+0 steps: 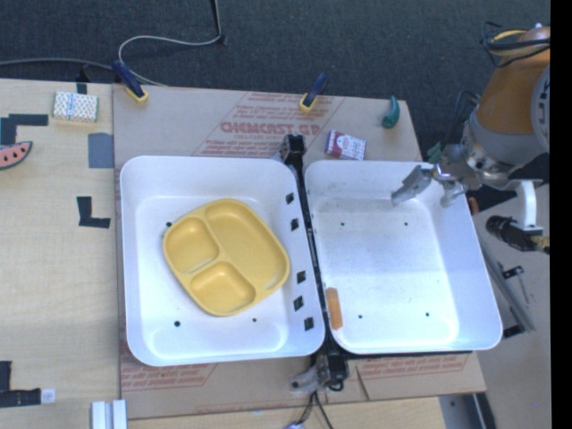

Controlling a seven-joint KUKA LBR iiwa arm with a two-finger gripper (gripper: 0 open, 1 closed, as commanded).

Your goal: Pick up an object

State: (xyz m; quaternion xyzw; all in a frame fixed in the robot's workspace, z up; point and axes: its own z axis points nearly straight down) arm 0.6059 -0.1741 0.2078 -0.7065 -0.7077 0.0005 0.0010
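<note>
Lying in left bin: yellow tray (pixel 225 256) | end effector (pixel 427 189) well apart, right

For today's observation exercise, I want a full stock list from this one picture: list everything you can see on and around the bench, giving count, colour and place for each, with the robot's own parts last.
Divided plate: 1, yellow, three compartments, in the left bin.
Small stick-like item: 1, orange, at the near left edge of the right bin.
Bins: 2, white, side by side; left bin, right bin.
Cardboard sheet: 1, brown with red print, under the bins.
Clamps: yellow and blue, yellow, green, along the far edge of the cardboard.
Small packet: 1, red and white, behind the right bin.
Sponge-like block: 1, pale, far left on the bench.
Cable: 1, on the dark floor.
Arm: 1, grey with orange band, at right.
Gripper: 1, grey, over the right bin's far right corner.
</note>
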